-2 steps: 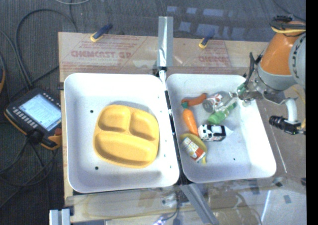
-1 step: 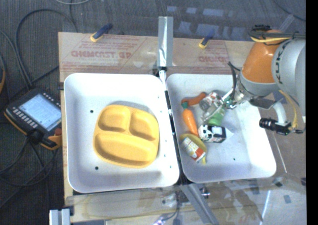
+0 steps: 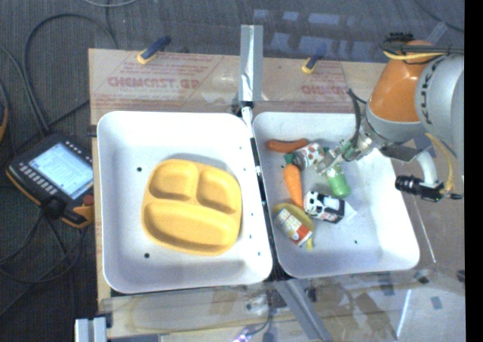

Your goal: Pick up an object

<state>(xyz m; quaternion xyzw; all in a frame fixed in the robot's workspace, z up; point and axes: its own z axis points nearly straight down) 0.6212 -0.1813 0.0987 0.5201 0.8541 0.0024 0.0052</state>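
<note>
The worktop (image 3: 113, 69) is a brown board carrying faint red print, reversed and too blurred to read with confidence. Two shallow white bins sit side by side on it.

Left bin (image 3: 121, 257): one yellow plastic divided tray (image 3: 192, 206), three compartments, lying near the bin's centre.

Right bin (image 3: 392, 242): a cluster of small items in its left and upper half. An orange toy carrot (image 3: 293, 184) lies beside the bin's left wall, long axis running from the far edge toward the near edge, narrower end nearer the viewer. A red-orange sausage-shaped toy (image 3: 287, 146) lies crosswise near the far-left corner. A small black-and-white patterned object (image 3: 324, 206) lies near the bin's centre. A yellow-and-red packaged item (image 3: 294, 224) lies just below the carrot; its label is unreadable. A green rounded toy (image 3: 337, 184) lies just under the gripper.

The grey arm with orange band (image 3: 400, 91) enters over the bin's right far corner. Its gripper (image 3: 343, 153) is down among the upper items, next to the green toy. Whether the jaws are open or closed cannot be told, nor whether they hold anything.
</note>
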